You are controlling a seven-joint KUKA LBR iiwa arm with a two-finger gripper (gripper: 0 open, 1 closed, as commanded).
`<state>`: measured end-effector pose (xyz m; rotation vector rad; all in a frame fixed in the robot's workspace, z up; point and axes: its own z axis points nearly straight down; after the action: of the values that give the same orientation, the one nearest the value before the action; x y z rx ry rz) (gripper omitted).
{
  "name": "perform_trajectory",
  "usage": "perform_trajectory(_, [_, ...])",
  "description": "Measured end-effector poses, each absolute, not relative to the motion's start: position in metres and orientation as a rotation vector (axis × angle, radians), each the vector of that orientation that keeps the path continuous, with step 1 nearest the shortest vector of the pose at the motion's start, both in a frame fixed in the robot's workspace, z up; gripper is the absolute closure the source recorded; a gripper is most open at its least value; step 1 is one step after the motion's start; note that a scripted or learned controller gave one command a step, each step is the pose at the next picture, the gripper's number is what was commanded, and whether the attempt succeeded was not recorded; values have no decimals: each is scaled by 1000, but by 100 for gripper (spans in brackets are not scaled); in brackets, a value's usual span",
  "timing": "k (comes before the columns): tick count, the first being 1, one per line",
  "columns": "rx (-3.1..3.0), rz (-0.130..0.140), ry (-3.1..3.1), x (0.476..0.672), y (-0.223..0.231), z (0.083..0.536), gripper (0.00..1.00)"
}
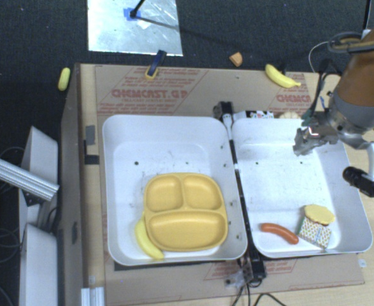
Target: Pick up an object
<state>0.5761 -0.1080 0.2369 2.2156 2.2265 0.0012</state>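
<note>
On the cardboard-topped bench [142, 88], the gripper [308, 139] hangs over the right bin's [276, 171] far edge, presumably poised to descend; its grip cannot be told, while the sausage [279, 233] and patterned jar [316, 227] lie near that bin's front edge.

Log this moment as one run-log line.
tool: above right bin, far end | held: nothing seen | right bin: hot dog, jar | left bin: yellow tray, banana

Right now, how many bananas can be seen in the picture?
2. One banana lies in the left bin, at the near-left corner of the yellow divided tray. The other banana lies on the bench behind the right bin.
</note>
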Motion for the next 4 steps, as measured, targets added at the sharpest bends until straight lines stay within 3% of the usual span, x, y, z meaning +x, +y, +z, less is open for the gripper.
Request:
perform_trajectory(1, [2220,1,2222,556,-104,235,100])
perform_trajectory(2, [2217,2,2226,535,-52,228,100])
perform_trajectory(3, [2215,1,2225,575,-60,200,100])
perform_trajectory(4, [2215,2,2227,561,-34,222,100])
